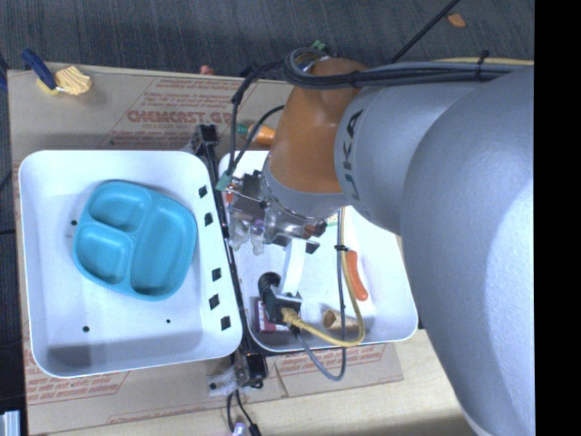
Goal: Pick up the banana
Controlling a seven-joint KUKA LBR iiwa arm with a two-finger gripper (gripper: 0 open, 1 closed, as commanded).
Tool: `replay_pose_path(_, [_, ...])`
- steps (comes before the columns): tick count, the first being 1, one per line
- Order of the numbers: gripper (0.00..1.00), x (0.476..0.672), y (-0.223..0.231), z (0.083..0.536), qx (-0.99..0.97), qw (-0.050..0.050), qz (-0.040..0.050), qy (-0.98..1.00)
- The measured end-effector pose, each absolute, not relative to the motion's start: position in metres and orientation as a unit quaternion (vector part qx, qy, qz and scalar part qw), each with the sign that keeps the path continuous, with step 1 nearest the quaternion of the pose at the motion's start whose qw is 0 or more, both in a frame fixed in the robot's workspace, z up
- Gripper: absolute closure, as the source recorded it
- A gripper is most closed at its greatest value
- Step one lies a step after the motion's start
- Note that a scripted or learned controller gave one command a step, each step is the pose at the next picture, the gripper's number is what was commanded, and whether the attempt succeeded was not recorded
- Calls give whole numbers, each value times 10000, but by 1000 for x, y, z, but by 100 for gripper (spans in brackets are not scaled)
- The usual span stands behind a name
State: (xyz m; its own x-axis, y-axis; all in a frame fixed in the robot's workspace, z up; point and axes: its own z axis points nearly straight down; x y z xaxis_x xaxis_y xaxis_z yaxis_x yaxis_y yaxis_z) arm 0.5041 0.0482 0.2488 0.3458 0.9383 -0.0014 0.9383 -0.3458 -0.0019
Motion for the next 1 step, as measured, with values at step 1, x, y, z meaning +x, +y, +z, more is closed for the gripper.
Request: replay_pose_path(1, [100,604,21,203,-9061,12,21,-4231])
